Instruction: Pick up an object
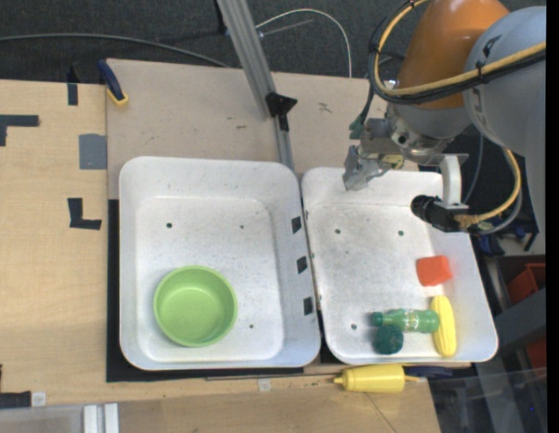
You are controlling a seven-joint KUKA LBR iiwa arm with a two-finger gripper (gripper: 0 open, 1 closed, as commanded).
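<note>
My gripper (359, 177) hangs over the far left corner of the right bin (352, 260), with nothing visible between its fingers. Well away from it, an orange block (434, 270) lies near the bin's right wall. At the bin's near right corner lie a green bottle (405, 320), a dark green small object (387, 339) beside it, and a yellow banana-shaped piece (444, 324).
The left bin (207, 188) holds a light green bowl (196, 306) at its near left. A yellow bottle (374, 379) lies on the bench just in front of the right bin. A grey pole (252, 52) slants up behind the bins.
</note>
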